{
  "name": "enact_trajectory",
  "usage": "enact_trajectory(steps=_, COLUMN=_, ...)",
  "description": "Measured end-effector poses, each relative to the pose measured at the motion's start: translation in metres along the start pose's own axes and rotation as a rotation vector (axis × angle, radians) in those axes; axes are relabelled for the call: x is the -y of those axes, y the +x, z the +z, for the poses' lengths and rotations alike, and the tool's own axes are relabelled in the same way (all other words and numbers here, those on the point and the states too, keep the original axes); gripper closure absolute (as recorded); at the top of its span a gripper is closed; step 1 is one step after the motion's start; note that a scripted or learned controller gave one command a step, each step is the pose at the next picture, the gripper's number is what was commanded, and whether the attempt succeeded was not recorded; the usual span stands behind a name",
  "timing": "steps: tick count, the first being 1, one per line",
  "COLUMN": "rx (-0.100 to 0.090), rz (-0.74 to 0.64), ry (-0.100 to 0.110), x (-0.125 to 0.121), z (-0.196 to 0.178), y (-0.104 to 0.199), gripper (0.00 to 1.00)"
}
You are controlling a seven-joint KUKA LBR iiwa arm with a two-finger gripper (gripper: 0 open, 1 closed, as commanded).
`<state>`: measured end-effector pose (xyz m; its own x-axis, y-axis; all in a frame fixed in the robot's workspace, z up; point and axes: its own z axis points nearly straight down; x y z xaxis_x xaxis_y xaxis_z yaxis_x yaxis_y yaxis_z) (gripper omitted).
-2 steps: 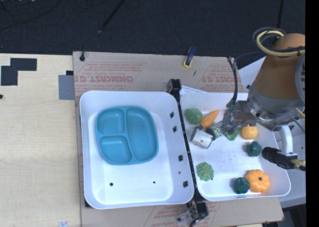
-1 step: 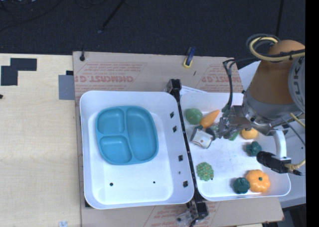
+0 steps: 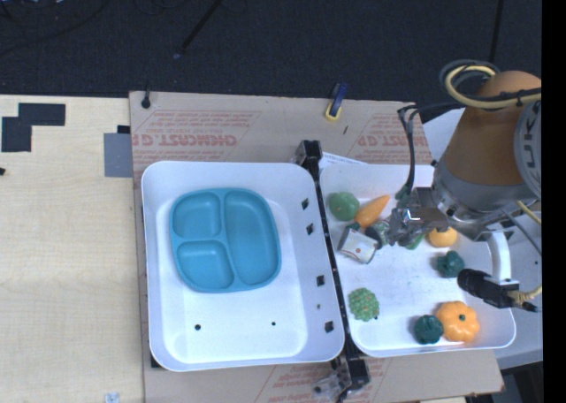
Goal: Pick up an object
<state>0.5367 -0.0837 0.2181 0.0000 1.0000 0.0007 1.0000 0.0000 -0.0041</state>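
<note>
**Ana:** Camera view first, nearest things: what lay along the near edge of the right bin [image 3: 495,339]?

**Ben:** An orange pumpkin-like toy [image 3: 458,321] sat near its near right corner, touching a dark green piece [image 3: 428,329] on its left. A light green bumpy broccoli-like piece [image 3: 363,304] lay toward the near left, close to the divider between the bins.

**Ana:** And the left bin [image 3: 168,322]?

**Ben:** It carried a blue three-compartment plate [image 3: 225,240], set toward its far side.

**Ana:** Further back on the right?

**Ben:** Another small dark green piece [image 3: 451,262] lay mid-bin, a yellow piece [image 3: 441,237] just beyond it. The gripper [image 3: 402,229] was down near the bin's middle, beside a small white-and-grey block [image 3: 357,247]. Beyond those, a round green piece [image 3: 344,207] and an orange carrot-like piece [image 3: 372,209] lay side by side near the far left corner.

**Ana:** Was the claw clenched or released?

**Ben:** I couldn't tell; nothing was visibly caught in it.
</note>
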Motion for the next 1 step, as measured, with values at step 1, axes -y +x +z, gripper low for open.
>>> enact_trajectory(steps=1, rx=0.0, rz=0.0, ry=0.0, x=-0.0024, z=0.0012, y=0.0028, gripper=1.0)
